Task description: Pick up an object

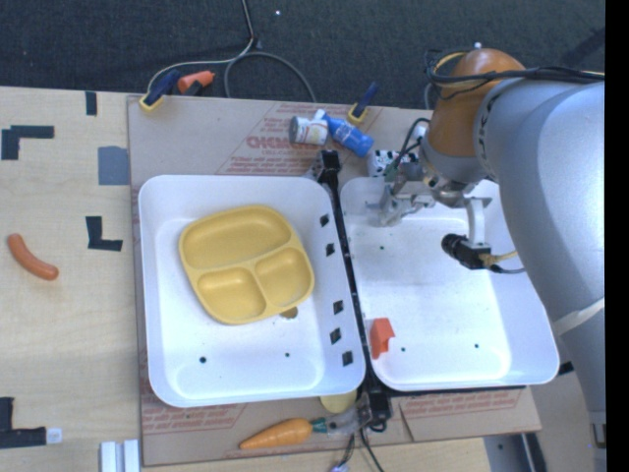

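Orange block [381,336] at right bin's [442,362] left edge, claw [391,203] far corner, grip unclear.

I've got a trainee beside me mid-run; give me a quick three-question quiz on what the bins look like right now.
1. True or false: the yellow divided plate lies in the left bin.
2. Which small object sits in the right bin? A) orange block B) toy carrot C) toy sausage
3. Fill in: the gripper is over the right bin's ____ corner as seen in the view (top-left or bottom-right).

Key: 1 true. 2 A, the orange block near the divider; the toy carrot and toy sausage lie outside the bins. 3 top-left.
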